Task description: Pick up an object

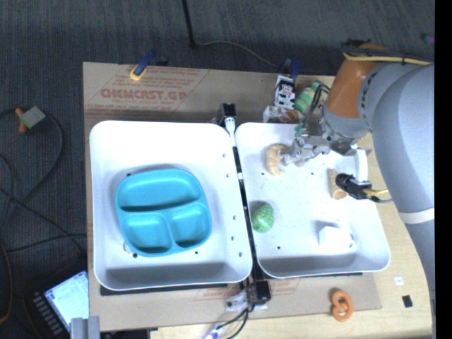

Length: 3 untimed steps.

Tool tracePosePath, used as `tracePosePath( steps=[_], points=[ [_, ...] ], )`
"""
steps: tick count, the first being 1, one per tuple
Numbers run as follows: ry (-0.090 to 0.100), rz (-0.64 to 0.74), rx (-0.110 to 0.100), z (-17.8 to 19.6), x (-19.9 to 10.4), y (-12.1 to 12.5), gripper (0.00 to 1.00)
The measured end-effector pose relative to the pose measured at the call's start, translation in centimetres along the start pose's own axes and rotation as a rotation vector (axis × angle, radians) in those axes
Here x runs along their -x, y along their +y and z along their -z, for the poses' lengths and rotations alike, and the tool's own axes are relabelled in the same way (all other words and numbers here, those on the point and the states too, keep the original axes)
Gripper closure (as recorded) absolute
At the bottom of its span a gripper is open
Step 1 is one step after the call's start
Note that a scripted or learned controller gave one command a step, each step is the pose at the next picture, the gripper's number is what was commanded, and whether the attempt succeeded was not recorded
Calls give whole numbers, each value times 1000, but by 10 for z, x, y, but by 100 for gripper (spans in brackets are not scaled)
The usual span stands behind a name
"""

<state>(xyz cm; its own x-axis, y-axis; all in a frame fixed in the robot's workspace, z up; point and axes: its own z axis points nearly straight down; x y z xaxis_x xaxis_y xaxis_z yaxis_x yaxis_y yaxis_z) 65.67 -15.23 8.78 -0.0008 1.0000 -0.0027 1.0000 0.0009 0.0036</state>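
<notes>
Partly, gripper (295, 154) blocks the tan croissant (273, 158).

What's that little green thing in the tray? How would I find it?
Look in the right-hand white bin, along its left wall. The green ball lies there alone, about halfway down. It is round and leafy green; the things near it are tan or white.

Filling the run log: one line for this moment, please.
gripper: low in right bin, beside tan croissant-shaped piece | grasp: unconfirmed | green ball: loose | blue tray: left bin
</notes>
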Motion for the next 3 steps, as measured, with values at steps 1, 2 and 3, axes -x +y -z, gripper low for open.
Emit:
tracePosePath(
  steps=[1,2,3],
  points=[
    [-1,-2,-4,47,74,-74,100],
    [8,1,-6,46,69,-73,0],
    [15,7,3,7,63,-14,0]
  ],
)
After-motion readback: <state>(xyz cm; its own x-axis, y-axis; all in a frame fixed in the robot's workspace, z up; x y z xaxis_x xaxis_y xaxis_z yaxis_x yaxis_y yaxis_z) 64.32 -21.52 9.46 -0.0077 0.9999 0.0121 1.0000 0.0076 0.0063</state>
